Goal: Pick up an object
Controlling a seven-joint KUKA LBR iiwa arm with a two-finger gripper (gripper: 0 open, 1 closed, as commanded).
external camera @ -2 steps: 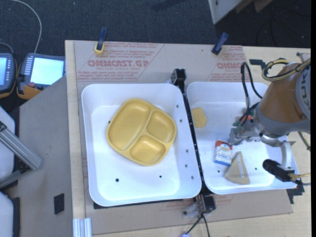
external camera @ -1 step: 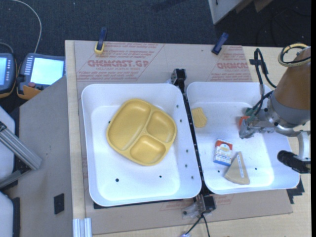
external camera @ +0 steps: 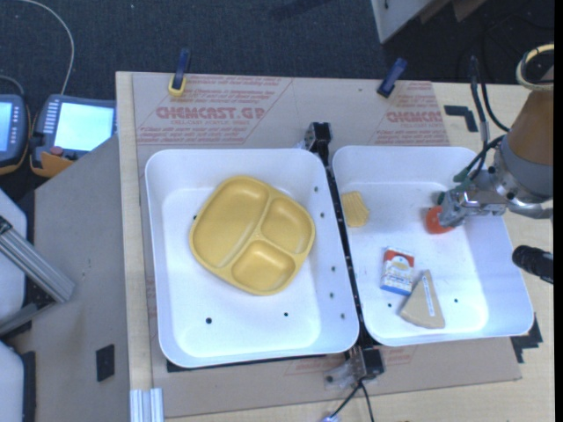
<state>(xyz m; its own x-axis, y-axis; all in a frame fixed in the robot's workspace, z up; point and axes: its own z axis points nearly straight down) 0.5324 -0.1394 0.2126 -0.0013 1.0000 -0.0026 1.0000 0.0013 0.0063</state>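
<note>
In the right bin [external camera: 493,319], a small red object [external camera: 436,222] lies near the far right side. My gripper [external camera: 452,206] hangs right over it, touching or nearly touching its upper right edge. Nearer the front lie a small red, white and blue packet [external camera: 398,271] and a tan wedge [external camera: 424,304]. A pale yellow piece [external camera: 354,208] rests by the bin's left wall. The left bin [external camera: 176,323] bears a yellow divided plate [external camera: 253,234].
The grey arm with its orange band [external camera: 535,130] reaches in from the right over the right bin's far corner. A black divider [external camera: 339,236] runs between the bins. Blue clamps [external camera: 391,77] hold the cardboard at the back.
</note>
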